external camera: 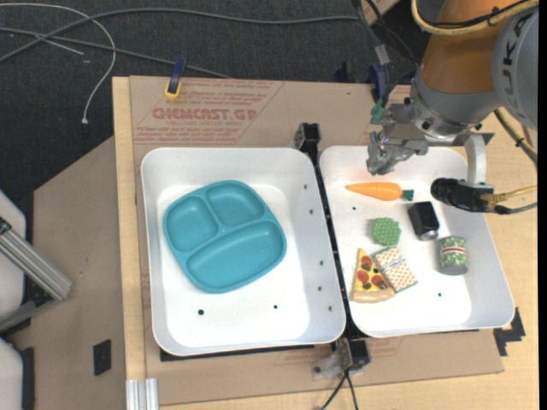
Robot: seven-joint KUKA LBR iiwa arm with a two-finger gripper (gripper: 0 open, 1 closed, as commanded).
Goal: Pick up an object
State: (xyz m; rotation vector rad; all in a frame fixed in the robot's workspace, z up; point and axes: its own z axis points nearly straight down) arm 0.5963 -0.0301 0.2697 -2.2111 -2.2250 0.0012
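From above, you see the arm (479,49) reaching in from the tabletop's (214,114) right edge, its pincer (382,162) poised over the far end of the right bin (479,310), just above a toy carrot (374,191); you cannot tell whether the pincer is released or clenched. The carrot lies across that bin's far-left corner. Nearer the front sit a green bumpy piece (385,230), a pizza slice (369,276), a patterned cracker (396,269), a black block (422,219) and a small can (453,254). The left bin (171,314) carries a teal divided plate (225,235)
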